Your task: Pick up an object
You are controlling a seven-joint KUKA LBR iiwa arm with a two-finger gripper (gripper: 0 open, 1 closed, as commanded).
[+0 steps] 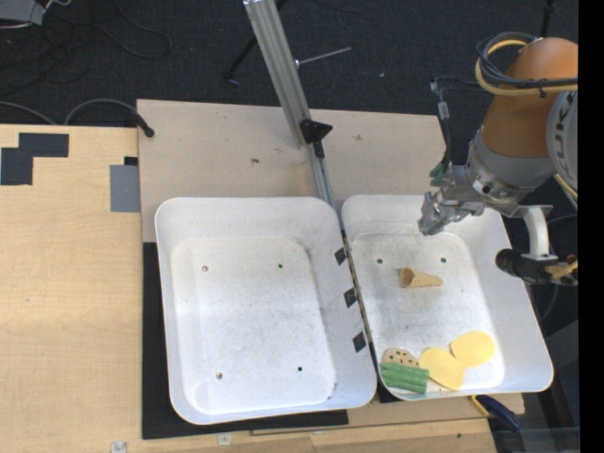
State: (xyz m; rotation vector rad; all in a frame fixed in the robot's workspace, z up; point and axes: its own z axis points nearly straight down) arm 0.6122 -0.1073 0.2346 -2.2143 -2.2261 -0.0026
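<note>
The gripper [434, 223] hangs over the right bin's [514, 347] far end — fingers' state unclear — with the cone [419, 278] mid-bin just nearer, likely light and stiff — best pinched across its wider end.

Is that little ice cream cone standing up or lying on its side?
Lying on its side. The ice cream cone rests flat on the right bin's floor, its pointed tip toward the right.
</note>
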